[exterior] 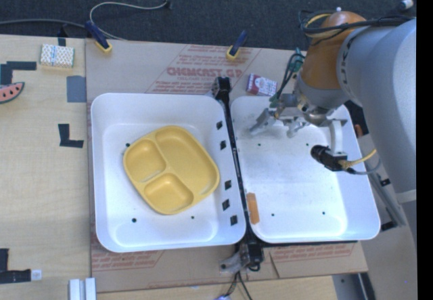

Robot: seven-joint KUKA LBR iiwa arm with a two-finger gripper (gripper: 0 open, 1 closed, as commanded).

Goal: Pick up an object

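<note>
A yellow divided plate [170, 168] lies in the left bin [108, 224], turned at an angle. A small orange stick-like object [252, 208] rests in the right bin [318, 224], against its left wall near the front. My gripper [275, 128] hangs over the back left part of the right bin. Its fingers [257, 126] are spread open with nothing between them. It is well behind the orange object and to the right of the plate.
The grey arm [379, 68] with its orange band covers the right bin's back right. A black cable fitting [329, 156] hangs over that bin. A red-and-white packet [260, 84] lies on the cardboard behind the bins, near two yellow-blue clamps [237, 45].
</note>
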